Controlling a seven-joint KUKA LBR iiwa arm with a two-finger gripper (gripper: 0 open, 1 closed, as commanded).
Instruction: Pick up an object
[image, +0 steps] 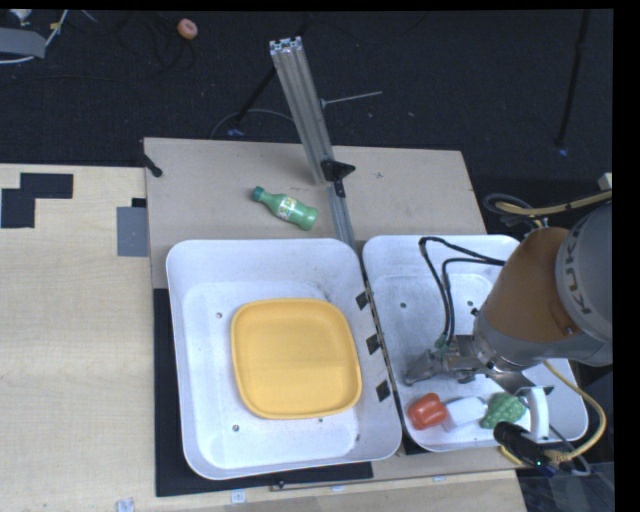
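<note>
arm bent low over the right bin, gripper finger state unclear.

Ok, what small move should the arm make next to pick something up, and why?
Probably shift the gripper a little toward the near edge, then lower it. It sits in the right white bin just above the small red-orange object, the closest thing; nothing shows between its fingers.
</note>
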